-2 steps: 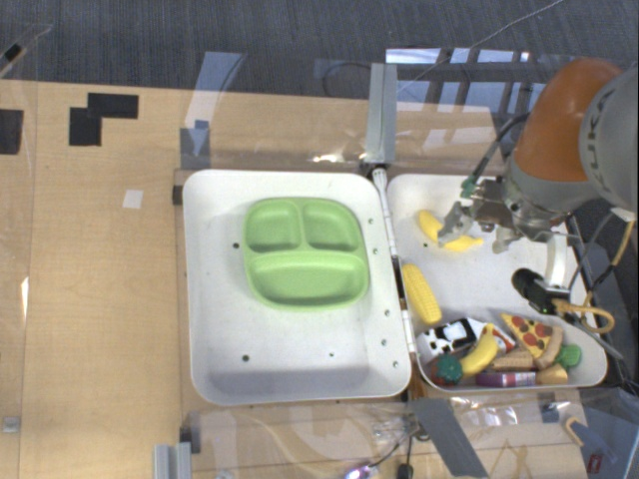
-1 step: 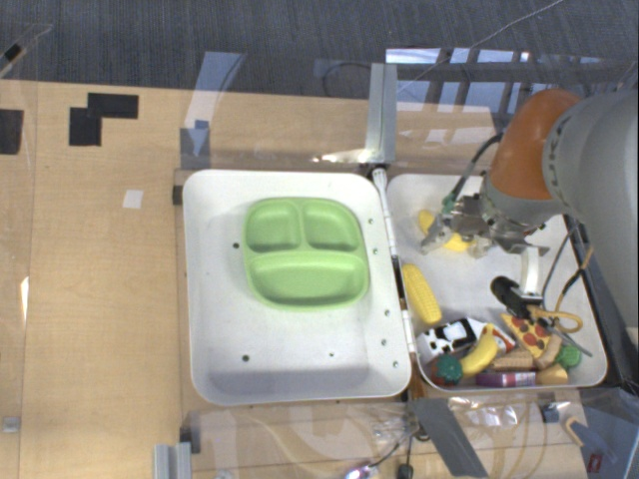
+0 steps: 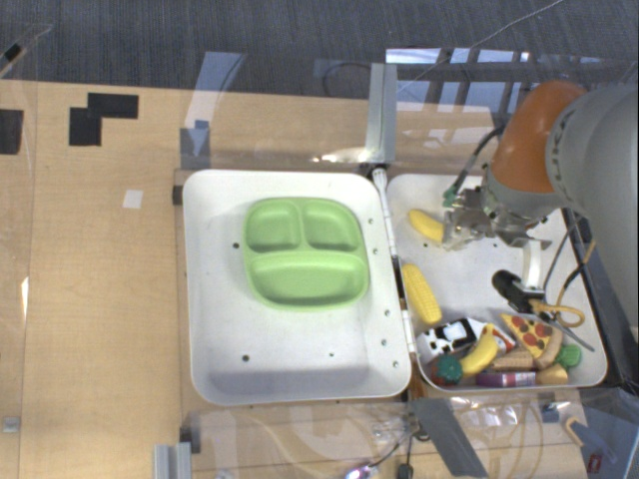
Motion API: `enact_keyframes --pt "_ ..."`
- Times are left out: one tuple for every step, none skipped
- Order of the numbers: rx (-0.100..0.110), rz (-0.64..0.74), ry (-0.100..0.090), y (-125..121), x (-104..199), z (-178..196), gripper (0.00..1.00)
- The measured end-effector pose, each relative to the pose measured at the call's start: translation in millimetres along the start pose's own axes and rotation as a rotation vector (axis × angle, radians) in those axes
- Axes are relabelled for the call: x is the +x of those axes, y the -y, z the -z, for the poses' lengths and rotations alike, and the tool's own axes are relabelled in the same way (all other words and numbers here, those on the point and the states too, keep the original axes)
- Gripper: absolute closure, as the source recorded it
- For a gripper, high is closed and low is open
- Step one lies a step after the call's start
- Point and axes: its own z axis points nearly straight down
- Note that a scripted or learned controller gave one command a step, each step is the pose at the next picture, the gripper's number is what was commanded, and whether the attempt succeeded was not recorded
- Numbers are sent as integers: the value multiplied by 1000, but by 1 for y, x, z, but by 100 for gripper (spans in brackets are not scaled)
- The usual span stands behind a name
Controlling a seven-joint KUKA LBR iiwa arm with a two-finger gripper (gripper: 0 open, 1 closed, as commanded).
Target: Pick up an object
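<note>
The hand (image 3: 461, 230) hangs just beside a yellow toy (image 3: 426, 227) in the right bin (image 3: 469, 272).

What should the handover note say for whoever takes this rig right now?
Gripper: low in the right bin, at its far side, right beside a small yellow piece. Finger state can't be read from this angle; no grasp confirmed.
Other toys: corn cob along the bin's left wall; banana, pizza slice and black-and-white toy piled at the near edge.
Left bin: holds a green divided plate.
Done: arm reached in. Left: grip and lift an object.
</note>
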Motion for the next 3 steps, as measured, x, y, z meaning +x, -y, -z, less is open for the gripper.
enact_keyframes --pt "0 0 0 0 0 0 0" --pt "30 -57 4 -50 14 -17 0" --pt "11 -113 4 2 14 -13 0"
